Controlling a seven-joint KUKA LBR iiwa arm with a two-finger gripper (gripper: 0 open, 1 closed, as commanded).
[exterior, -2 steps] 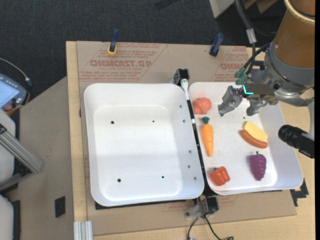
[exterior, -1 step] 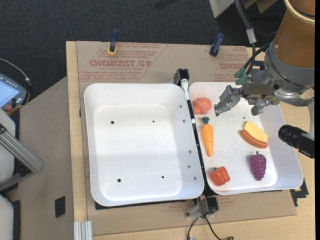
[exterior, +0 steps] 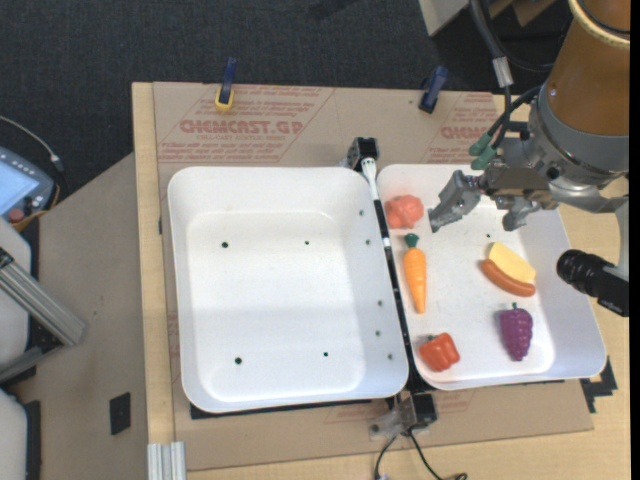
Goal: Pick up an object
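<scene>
The arm [exterior: 590, 78] reached in from the right, and its gripper [exterior: 483, 211] hung above the back of the right bin [exterior: 570, 358] with its fingers [exterior: 449, 208] spread apart and nothing between them. One finger pointed down-left toward the pink lump [exterior: 405, 211] near the bin's back-left corner, close to it but apart. The carrot [exterior: 415, 278] lay just in front of the lump, along the divider. A yellow and orange slice [exterior: 509, 269] sat to the right of the carrot, the grapes [exterior: 516, 332] in front of the slice, and a red pepper [exterior: 438, 351] near the front left. The left bin [exterior: 190, 268] sat just beside the right one
</scene>
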